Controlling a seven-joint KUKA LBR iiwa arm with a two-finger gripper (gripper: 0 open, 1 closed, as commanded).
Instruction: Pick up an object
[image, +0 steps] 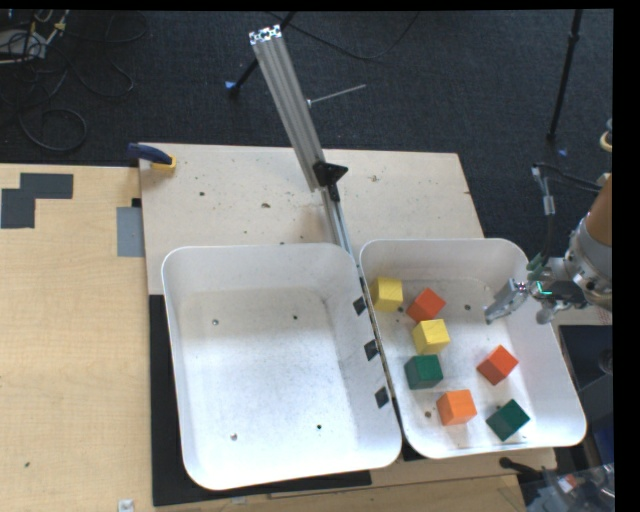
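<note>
Wooden bench (250, 195) bears two white bins (190, 300), perhaps a clamp (152, 156)

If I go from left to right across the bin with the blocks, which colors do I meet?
Yellow block → dark green block → orange block → red-orange block. The other blocks sit too close in line with these to place.

This is a robotics lab, plainly. A pale plywood bench (300, 200) sits on dark carpet (450, 90) strewn with black cables (45, 125). A slanted aluminium extrusion post (295, 110) carries a checkered marker tag (266, 35). Two shallow white plastic bins (200, 300) lie side by side, one holding small coloured wooden cubes (431, 335). A thin black stand (565, 80) rises at right.
</note>
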